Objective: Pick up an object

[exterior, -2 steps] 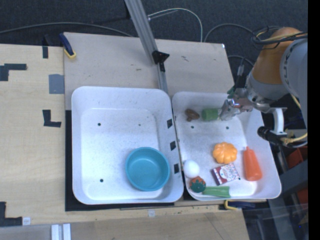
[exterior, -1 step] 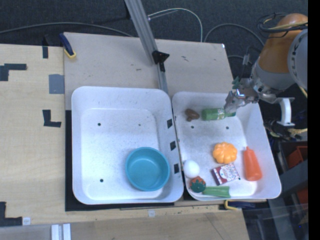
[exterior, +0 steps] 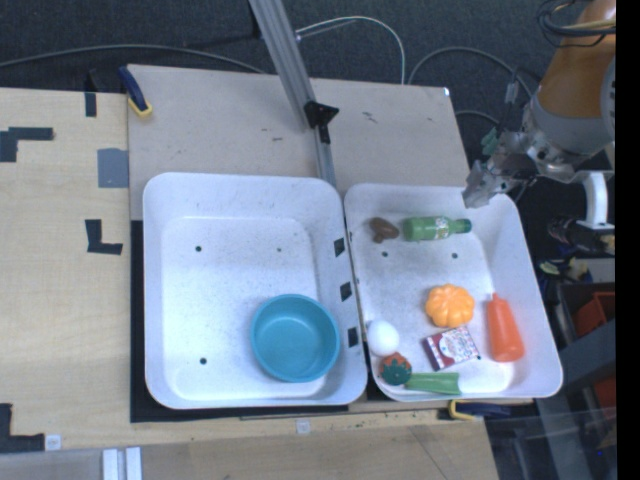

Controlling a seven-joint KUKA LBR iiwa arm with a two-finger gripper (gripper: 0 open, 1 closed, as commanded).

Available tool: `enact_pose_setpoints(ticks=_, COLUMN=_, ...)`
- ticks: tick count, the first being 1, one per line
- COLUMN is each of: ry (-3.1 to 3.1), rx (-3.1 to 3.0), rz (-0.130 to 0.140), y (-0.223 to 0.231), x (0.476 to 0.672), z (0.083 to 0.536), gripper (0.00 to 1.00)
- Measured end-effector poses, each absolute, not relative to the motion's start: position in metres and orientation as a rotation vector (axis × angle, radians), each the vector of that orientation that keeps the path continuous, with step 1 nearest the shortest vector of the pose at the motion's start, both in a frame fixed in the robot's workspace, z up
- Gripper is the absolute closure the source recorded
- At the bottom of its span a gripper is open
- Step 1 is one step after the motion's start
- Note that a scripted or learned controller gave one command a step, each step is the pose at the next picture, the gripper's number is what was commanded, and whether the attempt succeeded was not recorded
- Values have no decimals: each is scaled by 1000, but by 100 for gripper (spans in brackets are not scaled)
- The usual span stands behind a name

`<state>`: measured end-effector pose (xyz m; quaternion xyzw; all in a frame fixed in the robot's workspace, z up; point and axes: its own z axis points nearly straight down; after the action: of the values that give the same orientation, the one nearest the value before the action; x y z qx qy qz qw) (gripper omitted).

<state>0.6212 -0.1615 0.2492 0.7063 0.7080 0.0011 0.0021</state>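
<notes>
Objects for picking lie in the right bin, eight in all. Nearest the lower edge, a green stalk-shaped item rests along the front wall, its outline partly merged with the rim. Just left of it sits a small red and green piece, too small to name, and touching that from above is one white egg. One red and white packet lies tilted beside the stalk, its print unreadable. One orange carrot-like piece stands along the right wall. One orange pumpkin-shaped item sits near the middle. Farther back lie one green bottle on its side and one brown lump just left of it.

The left bin holds a single blue bowl at its front right corner.

The tool hangs over the right bin's far right corner, above the rim, apart from every object; blur hides whether it is released or clenched, so I cannot tell. The arm is cut off at the frame's edge.

Both bins sit on a pale worktop, with a metal pole slanting across it and dark carpet beyond.
</notes>
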Motion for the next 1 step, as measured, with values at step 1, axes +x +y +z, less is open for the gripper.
enact_pose_setpoints(ticks=1, ry=2230, rx=2215, rz=0, y=-107, x=632, z=236, gripper=100)
